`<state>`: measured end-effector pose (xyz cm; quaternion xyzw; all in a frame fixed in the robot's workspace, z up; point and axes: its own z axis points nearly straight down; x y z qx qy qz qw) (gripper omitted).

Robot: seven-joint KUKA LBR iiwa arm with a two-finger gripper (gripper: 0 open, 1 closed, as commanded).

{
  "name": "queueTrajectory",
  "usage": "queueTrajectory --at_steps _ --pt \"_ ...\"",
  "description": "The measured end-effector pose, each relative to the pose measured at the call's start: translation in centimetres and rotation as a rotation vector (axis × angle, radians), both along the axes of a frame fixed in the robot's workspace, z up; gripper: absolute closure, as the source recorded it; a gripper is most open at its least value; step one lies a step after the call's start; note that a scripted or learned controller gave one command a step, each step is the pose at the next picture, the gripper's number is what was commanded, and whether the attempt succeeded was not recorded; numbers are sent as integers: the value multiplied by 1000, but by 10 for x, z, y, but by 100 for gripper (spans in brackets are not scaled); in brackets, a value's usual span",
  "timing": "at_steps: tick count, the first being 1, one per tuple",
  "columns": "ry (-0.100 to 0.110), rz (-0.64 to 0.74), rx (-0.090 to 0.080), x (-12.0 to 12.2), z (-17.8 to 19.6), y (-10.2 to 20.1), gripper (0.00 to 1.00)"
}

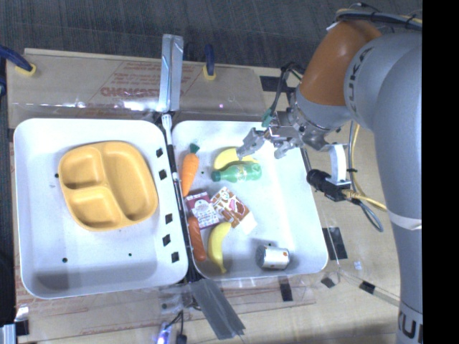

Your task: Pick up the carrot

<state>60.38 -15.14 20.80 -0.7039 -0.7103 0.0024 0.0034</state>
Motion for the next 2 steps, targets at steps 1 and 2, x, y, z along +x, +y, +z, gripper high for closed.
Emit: queueTrajectory --at_steps 1,2 --pt "-5 161 -1 11 28 -8 0" --pt "-1 339 1 32 -19 75 0"
